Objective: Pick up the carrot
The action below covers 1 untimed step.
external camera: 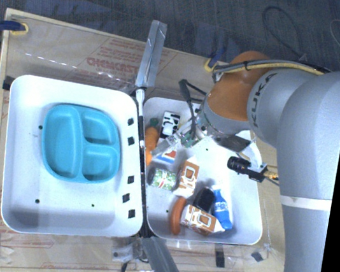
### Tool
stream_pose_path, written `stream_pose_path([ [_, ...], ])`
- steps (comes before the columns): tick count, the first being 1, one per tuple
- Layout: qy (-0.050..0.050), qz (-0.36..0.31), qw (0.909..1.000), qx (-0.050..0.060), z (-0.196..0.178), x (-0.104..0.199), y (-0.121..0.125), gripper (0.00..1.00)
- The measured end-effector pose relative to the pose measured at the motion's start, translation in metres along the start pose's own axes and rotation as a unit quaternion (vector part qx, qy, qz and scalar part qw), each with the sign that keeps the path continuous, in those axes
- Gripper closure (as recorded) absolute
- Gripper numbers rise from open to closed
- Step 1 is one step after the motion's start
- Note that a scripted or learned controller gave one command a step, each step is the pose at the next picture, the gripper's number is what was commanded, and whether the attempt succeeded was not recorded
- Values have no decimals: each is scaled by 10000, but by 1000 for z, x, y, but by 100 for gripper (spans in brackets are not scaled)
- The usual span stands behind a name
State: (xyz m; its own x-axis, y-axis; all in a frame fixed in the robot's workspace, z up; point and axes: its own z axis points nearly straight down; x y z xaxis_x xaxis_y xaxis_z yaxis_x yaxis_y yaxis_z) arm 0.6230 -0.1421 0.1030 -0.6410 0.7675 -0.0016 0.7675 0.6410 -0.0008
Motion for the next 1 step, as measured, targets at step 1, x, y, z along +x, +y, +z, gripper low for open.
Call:
stream_pose_path([
  [1,-29,1855,9825,146,5,3,27,0],
])
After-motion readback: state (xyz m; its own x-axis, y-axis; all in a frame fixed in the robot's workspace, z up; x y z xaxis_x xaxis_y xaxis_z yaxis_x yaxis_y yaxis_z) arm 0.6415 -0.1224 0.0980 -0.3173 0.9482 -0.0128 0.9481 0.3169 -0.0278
